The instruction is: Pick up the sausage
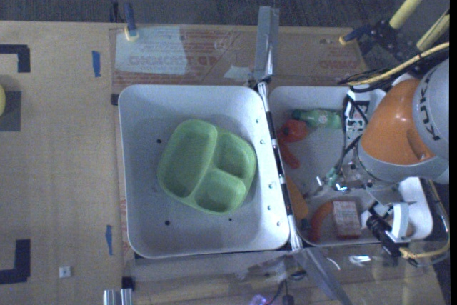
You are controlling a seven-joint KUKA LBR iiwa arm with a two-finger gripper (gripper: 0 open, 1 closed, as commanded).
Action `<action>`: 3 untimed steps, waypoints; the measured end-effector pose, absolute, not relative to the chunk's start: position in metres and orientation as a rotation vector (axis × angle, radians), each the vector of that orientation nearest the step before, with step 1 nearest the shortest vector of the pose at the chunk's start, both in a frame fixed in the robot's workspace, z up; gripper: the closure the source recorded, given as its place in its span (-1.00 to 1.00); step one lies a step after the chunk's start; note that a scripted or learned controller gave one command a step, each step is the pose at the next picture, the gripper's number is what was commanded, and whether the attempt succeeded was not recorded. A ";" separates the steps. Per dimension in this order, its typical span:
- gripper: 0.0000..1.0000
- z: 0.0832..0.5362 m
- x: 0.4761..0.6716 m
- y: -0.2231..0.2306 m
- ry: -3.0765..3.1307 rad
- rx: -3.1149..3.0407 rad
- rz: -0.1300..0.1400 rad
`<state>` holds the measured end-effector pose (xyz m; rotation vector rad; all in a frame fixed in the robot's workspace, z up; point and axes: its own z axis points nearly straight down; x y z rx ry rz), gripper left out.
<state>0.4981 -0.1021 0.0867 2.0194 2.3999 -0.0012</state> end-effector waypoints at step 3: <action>-1.00 0.086 0.557 -0.127 1.854 2.533 0.001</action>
